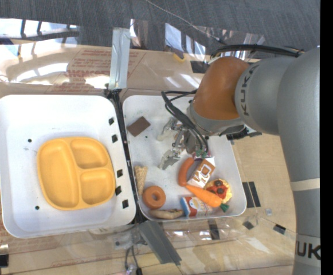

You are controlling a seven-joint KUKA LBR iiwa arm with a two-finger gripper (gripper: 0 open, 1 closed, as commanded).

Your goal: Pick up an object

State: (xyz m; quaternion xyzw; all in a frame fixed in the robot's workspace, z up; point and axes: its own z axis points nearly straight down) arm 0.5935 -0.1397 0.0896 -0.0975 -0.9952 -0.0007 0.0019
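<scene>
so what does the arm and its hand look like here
The arm is thick, rounded and grey, with black KUKA lettering on its side and a broad orange band above the wrist. Black cables loop out near the wrist. The hand is a small silvery metal piece with thin fingers.

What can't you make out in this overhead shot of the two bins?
- Claw: fingers too small and cluttered to tell whether they grip anything.
- Right bin: its upper right corner is hidden beneath the arm's orange band.
- Carton: label print too small to read.
- Arm: cut off at the frame's right.
</scene>
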